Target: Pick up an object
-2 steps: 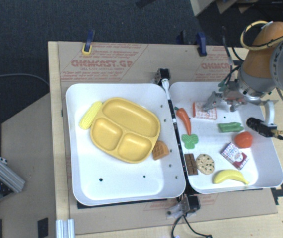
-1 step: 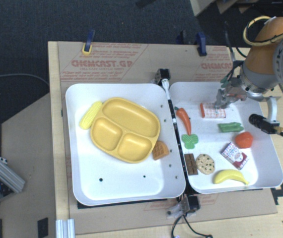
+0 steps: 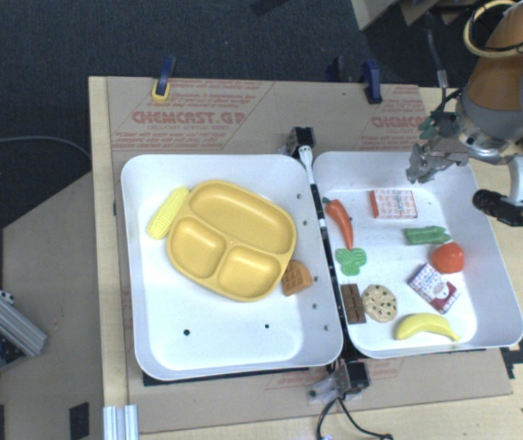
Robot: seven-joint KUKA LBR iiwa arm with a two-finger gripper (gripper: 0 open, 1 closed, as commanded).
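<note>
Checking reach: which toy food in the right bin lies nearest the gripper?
The red-and-white box, lying flat at the bin's far side, just below-left of the gripper; the other foods sit farther off.

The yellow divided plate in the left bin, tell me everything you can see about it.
The yellow divided plate looks like smooth moulded plastic, with rounded corners and three compartments: one long one along the far side and two smaller ones nearer the camera. It lies flat and right side up in the left bin, turned at a slant to the bin's walls. A corn cob rests against its left edge, and a brown piece touches its right corner.
</note>
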